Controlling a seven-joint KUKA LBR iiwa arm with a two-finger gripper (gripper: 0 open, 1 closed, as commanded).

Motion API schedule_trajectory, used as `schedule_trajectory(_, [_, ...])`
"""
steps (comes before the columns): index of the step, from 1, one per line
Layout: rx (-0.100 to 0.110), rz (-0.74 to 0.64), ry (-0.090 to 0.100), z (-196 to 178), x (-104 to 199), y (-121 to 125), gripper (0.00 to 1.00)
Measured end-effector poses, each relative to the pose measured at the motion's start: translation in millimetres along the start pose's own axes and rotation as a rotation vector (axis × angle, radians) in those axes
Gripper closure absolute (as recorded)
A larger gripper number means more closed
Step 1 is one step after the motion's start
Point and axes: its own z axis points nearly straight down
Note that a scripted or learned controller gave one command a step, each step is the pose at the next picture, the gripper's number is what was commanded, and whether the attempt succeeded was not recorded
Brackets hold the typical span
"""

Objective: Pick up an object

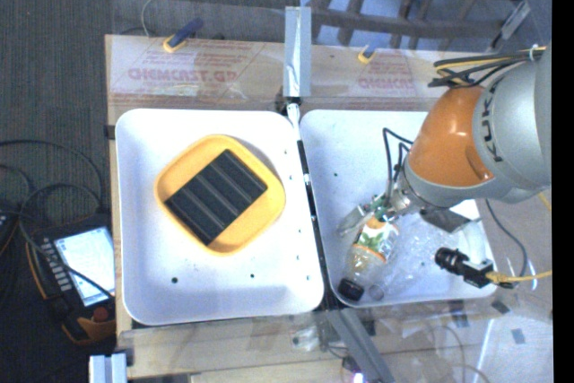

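Observation:
A clear plastic bottle (369,248) with an orange and green label and a black cap lies in the right bin (341,157), near its front edge. My gripper (378,210) hangs right over the bottle's upper end, touching it or just above it. The grey arm with its orange band (448,148) covers the back right of that bin. In the left bin (143,282) sits a rounded yellow object (220,193) with a black ribbed top.
Something clear and crinkled (414,248) lies just right of the bottle. The ridge between the bins (307,193) runs close to the bottle's left. Clamps and a metal post (297,49) stand behind the bins.

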Motion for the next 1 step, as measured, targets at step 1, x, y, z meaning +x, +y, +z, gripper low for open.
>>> schedule_trajectory(1, [0.021, 0.177, 0.007, -75.8, -17.9, 13.2, 0.0])
